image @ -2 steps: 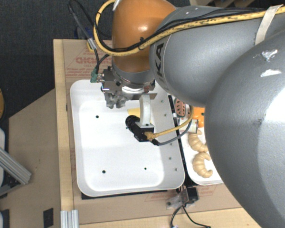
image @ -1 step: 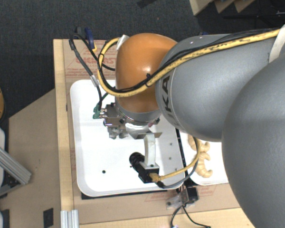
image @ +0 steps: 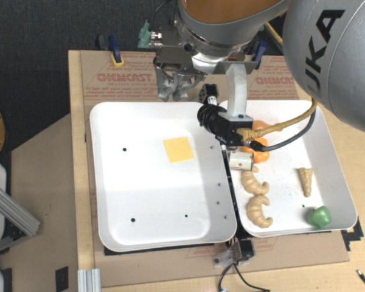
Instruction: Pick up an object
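Gripper (image: pixel 173 87): hangs over the far rim of the left bin (image: pixel 152 205). The state of its jaws cannot be told, and nothing is seen held in them.

Left bin: holds one yellow slice (image: pixel 179 149), lying flat right of centre. Judged thin, light and probably flexible, so a poor pinch from above; an edge would have to be caught.

Right bin (image: pixel 292 151): holds the rest.
- Upper croissant (image: pixel 256 185) and lower croissant (image: pixel 259 212) lie close together near the left wall. Judged light, firm toy pieces, and the best candidates. Take either across the thick middle of the curve.
- Cone (image: pixel 306 181) lies on its side, right of centre. It tapers and may slip.
- Green piece (image: pixel 319 216) sits in the near right corner. It is rounded and may roll.
- Orange piece (image: pixel 261 156) and small white piece (image: pixel 240 160) lie at the left wall, partly covered by robot hardware.
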